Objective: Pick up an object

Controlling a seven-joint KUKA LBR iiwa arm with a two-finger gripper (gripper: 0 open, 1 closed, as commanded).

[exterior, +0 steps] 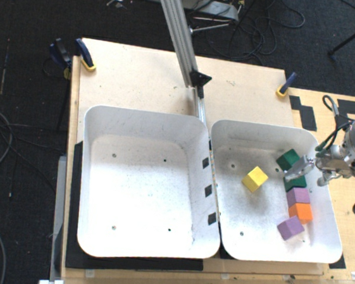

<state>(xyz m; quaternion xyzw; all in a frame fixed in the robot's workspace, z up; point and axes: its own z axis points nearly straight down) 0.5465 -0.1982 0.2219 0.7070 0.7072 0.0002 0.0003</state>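
Six small blocks lie in the right bin [267, 247]: a yellow cube [255, 178] alone (tilted cornerwise), two green blocks [287, 160], then lilac [298, 196], orange [301, 212] and purple [290, 228] in a row.

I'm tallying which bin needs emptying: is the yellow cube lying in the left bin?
No, the yellow cube lies in the right bin, near its middle and apart from the other blocks.

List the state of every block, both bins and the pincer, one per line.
Yellow cube: loose in right bin, apart from the others.
Dark green blocks: at the pincer tip, grip unclear.
Two purple blocks, orange block: clustered near right wall.
Right white bin: holds all blocks.
Left white bin: no blocks.
Pincer: low over green blocks.
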